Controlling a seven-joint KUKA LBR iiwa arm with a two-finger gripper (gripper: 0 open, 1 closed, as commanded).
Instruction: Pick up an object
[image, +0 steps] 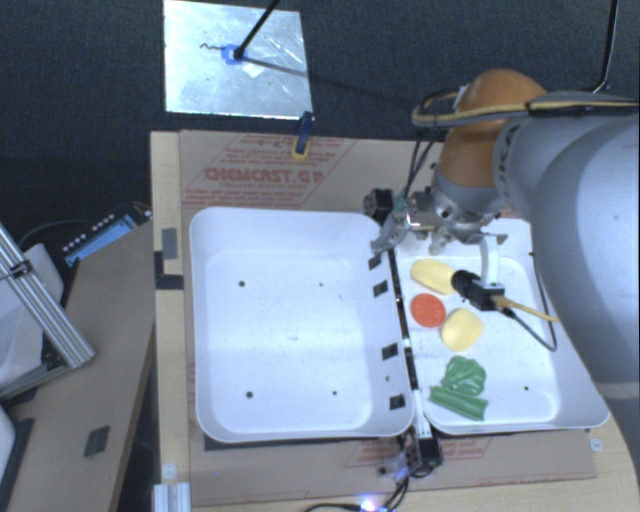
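Nearest the viewer, a green leafy object (462, 385) is being shown at the near end of the right bin (560, 390), close to the bin's front wall. Just behind it, a yellow round piece (462, 328) is being flanked on the divider side by an orange disc (428, 310). The two are lying just beside each other, and whether they are touching cannot be told. Farther back, a pale yellow oblong piece (430, 274) is being overhung by the gripper (442, 238), which is being carried at the bin's far end by the grey arm (570, 180) reaching in from the right. The oblong piece is lying just in front of the gripper and slightly below it in the view — nearer to it than any other object. Whether the gripper is open or closed cannot be told, nor whether it is touching the piece. The left bin (290, 320) is being shown alongside.
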